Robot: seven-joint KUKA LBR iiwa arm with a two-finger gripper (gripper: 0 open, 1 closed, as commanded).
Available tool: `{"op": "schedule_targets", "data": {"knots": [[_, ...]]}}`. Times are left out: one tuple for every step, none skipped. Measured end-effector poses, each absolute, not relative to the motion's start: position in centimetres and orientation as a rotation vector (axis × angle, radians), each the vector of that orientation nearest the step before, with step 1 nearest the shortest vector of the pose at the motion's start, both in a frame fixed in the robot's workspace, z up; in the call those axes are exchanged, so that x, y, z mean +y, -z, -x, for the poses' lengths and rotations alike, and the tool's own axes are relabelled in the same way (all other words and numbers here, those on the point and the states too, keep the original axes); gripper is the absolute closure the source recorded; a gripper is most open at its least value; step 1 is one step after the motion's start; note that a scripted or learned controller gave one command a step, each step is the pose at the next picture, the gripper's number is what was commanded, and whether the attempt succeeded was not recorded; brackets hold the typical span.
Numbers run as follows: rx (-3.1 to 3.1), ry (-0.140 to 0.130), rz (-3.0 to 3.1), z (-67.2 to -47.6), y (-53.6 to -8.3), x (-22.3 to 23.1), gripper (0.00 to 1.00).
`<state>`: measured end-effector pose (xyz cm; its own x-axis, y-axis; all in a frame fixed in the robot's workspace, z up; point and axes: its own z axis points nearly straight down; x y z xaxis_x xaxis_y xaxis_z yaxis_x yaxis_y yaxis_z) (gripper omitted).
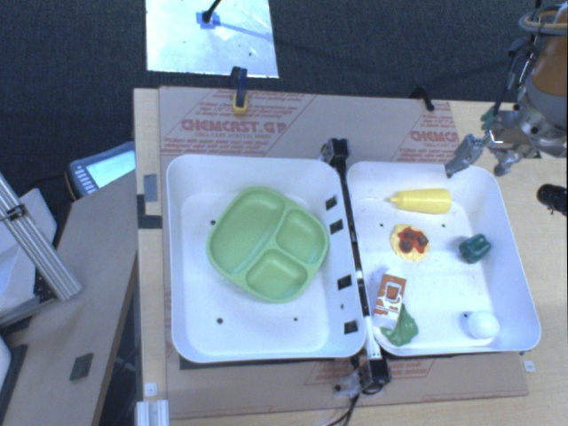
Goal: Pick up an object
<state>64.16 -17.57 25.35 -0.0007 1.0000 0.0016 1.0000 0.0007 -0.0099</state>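
Note:
The right bin (510, 229) holds a yellow squeeze bottle (422, 201) lying on its side, a small round pizza-like piece (410, 240), a dark green pepper (474, 248), a white ball (482, 324), an orange-and-white carton (389, 294) and a green leafy piece (404, 327). My gripper (484, 156) hangs over the bin's far right corner, above and to the right of the yellow bottle. Its fingers are spread apart with nothing between them.
A light green divided plate (268, 244) lies in the left bin (191, 318). A black divider with clips (348, 238) runs between the bins. A yellow clamp (240, 91) sits at the bench's back edge, below a shiny sheet (211, 23).

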Motion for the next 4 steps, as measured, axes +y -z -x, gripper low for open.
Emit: {"op": "schedule_targets", "data": {"knots": [[-2.227,0.001,2.219,-64.4,-26.1,-17.5,0.00],[-2.222,-0.002,2.220,-65.0,-20.5,-18.3,0.00],[-2.224,0.000,2.220,-65.3,-16.4,-18.3,0.00],[-2.222,-0.001,2.220,-64.3,-11.5,-18.0,0.00]]}}
